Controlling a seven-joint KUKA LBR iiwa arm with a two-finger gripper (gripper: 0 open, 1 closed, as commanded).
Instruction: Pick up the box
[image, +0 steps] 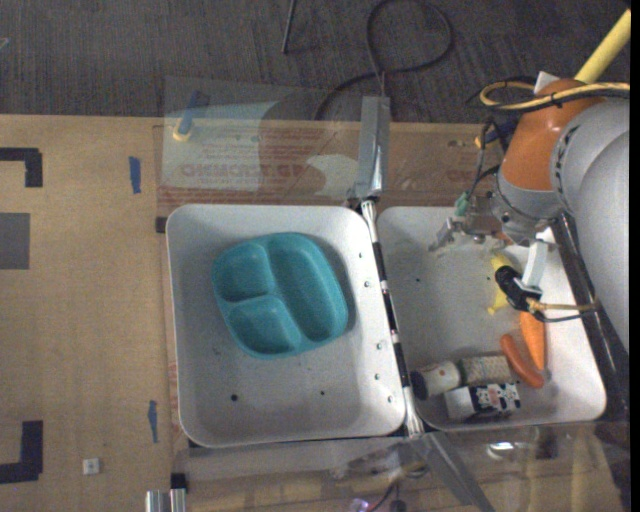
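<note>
Nearest me, the box (483, 400) lies at the right bin's (440, 300) front edge, touching a tan roll (470, 372), near an orange carrot (527, 358). A teal divided plate (282, 293) sits in the left bin (200, 380). Farther back, the gripper (455, 232) hangs over the right bin's far end; I cannot tell how open it is.

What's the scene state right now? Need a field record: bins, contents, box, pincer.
left bin: holds one teal divided plate, lying flat
right bin: holds the box, a carrot and a speckled roll
box: black-and-white print, by the right bin's lower wall in the view, just below the speckled roll
pincer: over the upper part of the right bin, well apart from the box
task status: box not yet picked up
</note>
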